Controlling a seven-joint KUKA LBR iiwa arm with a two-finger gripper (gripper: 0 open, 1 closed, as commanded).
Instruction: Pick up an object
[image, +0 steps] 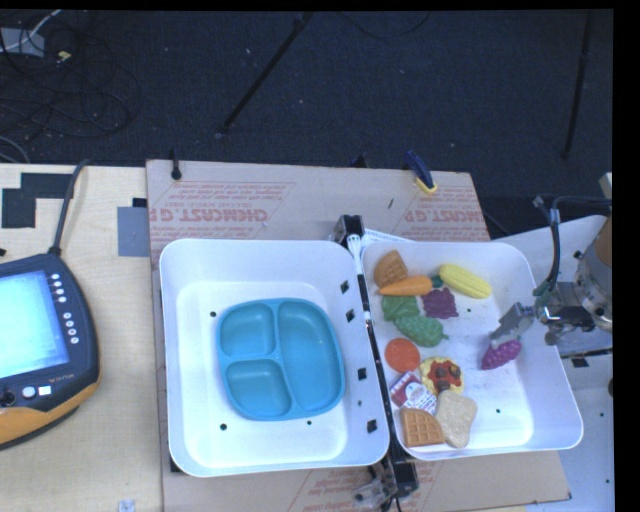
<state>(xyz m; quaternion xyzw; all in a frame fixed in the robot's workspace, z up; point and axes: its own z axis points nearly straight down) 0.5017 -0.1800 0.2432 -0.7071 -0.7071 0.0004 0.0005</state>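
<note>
Two white bins side by side on the bench; left bin holding a blue divided plate, right bin holding a scatter of toy food.

Gripper reaching in from 3 o'clock, low over the right bin's 3 o'clock side; fingers spread apart, clasping nothing; purple grape bunch lying on the bin floor just beside the fingertips, toward 6 o'clock, not between them.

Rest of the toys massed along the right bin's 9 o'clock side: brown bread piece at the bin's 11 o'clock corner; orange carrot just below it; yellow corn toward 12 o'clock; second purple piece beside green leafy pieces; red-orange disc near centre-left; waffle and toast slice touching at 7 o'clock.

Handheld screen pendant on the bench, well apart at 9 o'clock.
</note>
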